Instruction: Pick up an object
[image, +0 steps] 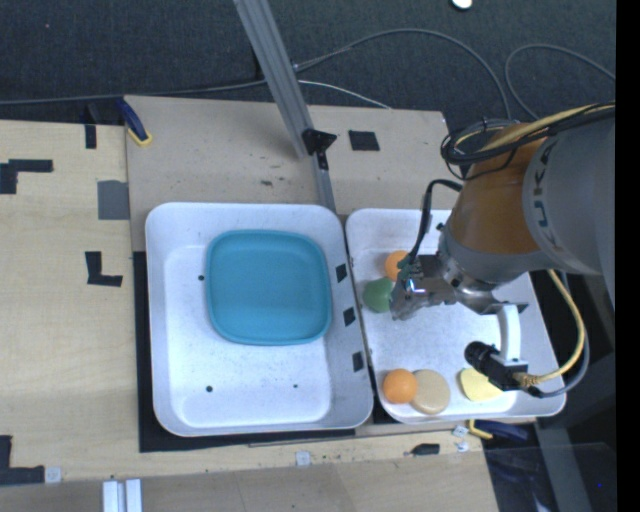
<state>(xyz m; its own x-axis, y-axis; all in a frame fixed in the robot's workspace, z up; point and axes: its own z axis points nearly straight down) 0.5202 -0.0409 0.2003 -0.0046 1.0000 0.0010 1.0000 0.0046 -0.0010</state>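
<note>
My gripper (405, 297) reaches into the right bin (372, 232) from the right and hangs low over its left part. A green round object (378, 294) lies right at the fingertips, on their left side. Just behind it sits an orange object (396, 264), partly hidden by the gripper. At the front of the same bin lie an orange ball (400, 386), a beige round piece (432, 391) and a yellow piece (478, 385). I see nothing held between the fingers.
The left bin (165, 300) holds a teal square plate (268, 286). A grey metal pole (290, 90) slants down from the top to the gap between the bins. The arm's body covers the right bin's right half.
</note>
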